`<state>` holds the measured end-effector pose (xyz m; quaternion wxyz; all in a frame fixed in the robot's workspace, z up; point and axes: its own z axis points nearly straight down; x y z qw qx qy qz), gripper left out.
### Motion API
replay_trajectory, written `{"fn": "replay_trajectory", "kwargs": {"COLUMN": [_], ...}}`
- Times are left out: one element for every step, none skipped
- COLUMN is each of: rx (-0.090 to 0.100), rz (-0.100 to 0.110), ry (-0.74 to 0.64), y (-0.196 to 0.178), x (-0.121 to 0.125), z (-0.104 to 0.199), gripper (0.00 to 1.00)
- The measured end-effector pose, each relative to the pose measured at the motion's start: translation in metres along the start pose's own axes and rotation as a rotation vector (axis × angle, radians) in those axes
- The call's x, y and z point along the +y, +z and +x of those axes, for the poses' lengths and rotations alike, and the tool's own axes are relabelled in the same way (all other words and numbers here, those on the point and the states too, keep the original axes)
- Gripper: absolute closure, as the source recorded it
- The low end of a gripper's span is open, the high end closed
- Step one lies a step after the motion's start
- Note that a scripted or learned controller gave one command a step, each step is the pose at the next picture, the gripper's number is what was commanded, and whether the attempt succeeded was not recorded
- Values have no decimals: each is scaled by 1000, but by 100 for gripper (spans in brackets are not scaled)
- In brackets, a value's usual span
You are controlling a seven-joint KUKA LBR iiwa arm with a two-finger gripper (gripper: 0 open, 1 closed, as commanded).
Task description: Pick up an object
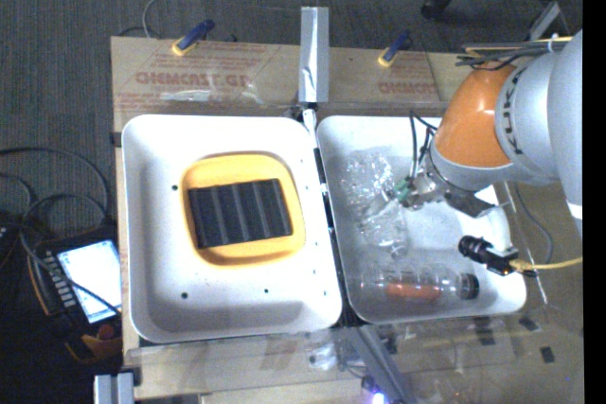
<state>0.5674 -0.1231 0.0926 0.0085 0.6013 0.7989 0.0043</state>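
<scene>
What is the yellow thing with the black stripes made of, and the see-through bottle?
The yellow thing looks like matte plastic or rubber: smooth rounded rim, no glare, around a dark ribbed panel. I can't tell which. The bottle in the right bin looks like thin clear plastic: glossy, and something orange shows through its wall.

Crumpled clear plastic (374, 199) and a clear bottle (417, 287) lying flat in the right bin (511, 296)

Glossy white bins (142, 232) – clear crinkled plastic (371, 194)

Bench (142, 71) — two white bins: left bin (151, 232), right bin (492, 232).
</scene>
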Motion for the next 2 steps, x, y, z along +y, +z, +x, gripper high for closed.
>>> {"fn": "replay_trajectory", "kwargs": {"rx": [3, 0], "rz": [7, 2], "ry": [2, -45], "y": [2, 1], "x": [64, 27], "z": [-7, 7], "gripper": [0, 0]}}
